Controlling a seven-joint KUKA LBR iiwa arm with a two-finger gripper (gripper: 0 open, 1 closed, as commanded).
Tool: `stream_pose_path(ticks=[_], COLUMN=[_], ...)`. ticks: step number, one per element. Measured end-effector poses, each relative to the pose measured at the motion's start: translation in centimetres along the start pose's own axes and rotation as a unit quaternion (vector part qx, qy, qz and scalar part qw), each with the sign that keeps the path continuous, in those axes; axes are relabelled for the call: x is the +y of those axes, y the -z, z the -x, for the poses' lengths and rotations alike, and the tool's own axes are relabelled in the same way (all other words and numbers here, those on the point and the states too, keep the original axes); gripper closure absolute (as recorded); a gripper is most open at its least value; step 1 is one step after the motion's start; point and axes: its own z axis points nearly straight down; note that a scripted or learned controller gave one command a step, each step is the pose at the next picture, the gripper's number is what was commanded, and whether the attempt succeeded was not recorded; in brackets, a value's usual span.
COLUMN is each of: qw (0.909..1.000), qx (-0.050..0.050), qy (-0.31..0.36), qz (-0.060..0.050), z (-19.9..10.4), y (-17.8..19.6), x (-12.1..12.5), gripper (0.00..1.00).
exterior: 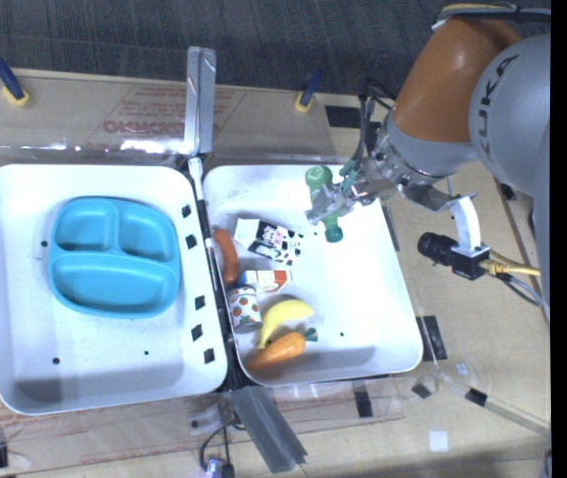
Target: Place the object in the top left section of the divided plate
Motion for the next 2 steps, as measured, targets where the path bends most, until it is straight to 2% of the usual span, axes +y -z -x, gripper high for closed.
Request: stream_pose_path(ticks=[1,2], qw=[0.9999,0.9946], qx=[0.0,-0.001], qy=[0.013,0.104], qz=[-0.001,0.0], z=[-9.0,-14.5], y=[-0.9,2.8], x=[-0.6,3.4], gripper=[1.0,1.0])
